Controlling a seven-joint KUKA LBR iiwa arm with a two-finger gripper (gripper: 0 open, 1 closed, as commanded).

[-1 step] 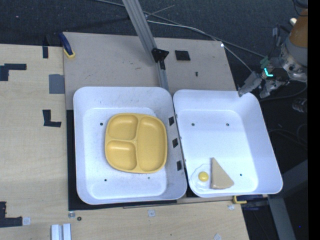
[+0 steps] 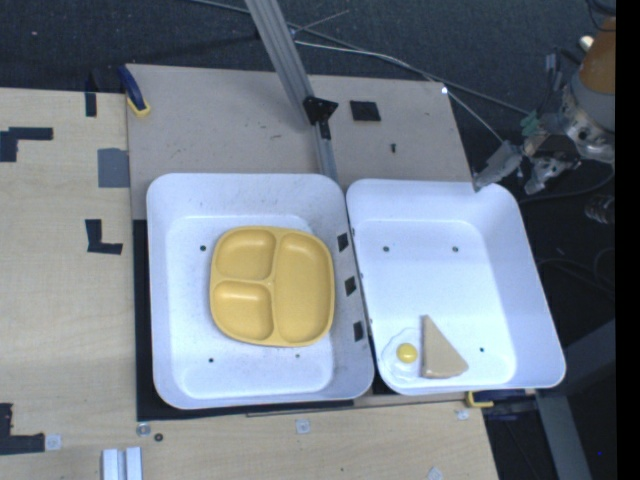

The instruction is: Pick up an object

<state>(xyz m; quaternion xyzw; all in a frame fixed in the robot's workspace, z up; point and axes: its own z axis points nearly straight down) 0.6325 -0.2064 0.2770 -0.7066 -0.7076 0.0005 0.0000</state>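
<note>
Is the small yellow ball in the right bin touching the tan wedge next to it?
Cannot tell. In the camera view the yellow ball sits right beside the tan wedge at the right bin's near edge, too close to show contact or a gap.

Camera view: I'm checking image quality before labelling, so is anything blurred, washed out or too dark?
In the camera view, the yellow plate and tan wedge look sharp; the right bin is bright, nearly washed out; the hand at the top right is dim and blurred.
</note>
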